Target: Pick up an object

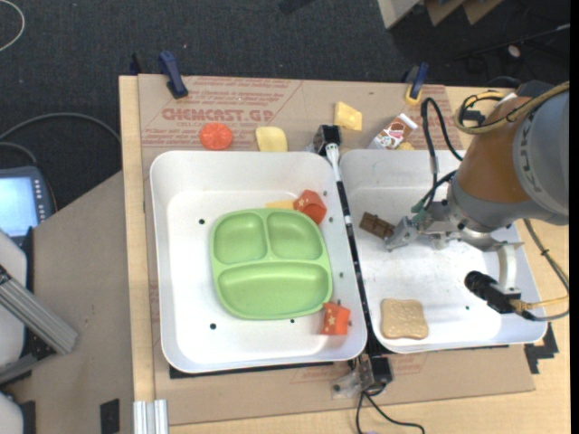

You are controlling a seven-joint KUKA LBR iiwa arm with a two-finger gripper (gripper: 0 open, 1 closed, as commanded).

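Although the arm (507, 165) had its gripper (398, 233) low inside the right bin (443, 306), nothing looked lifted, so the pick seemed not yet done. The fingers pointed toward a small brown block (374, 225) lying on the bin floor near the left wall, their tips touching or just beside it; I could not tell how the fingers stood. A slice of toast (403, 319) lay untouched near the front edge. In the left bin (181, 242), a green plate (270, 262) sat with two red pieces at its rim. Closing on something and raising it remained.

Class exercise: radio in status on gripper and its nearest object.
Gripper low in right bin. Brown block at its tips, grasp unconfirmed. Toast lies apart.
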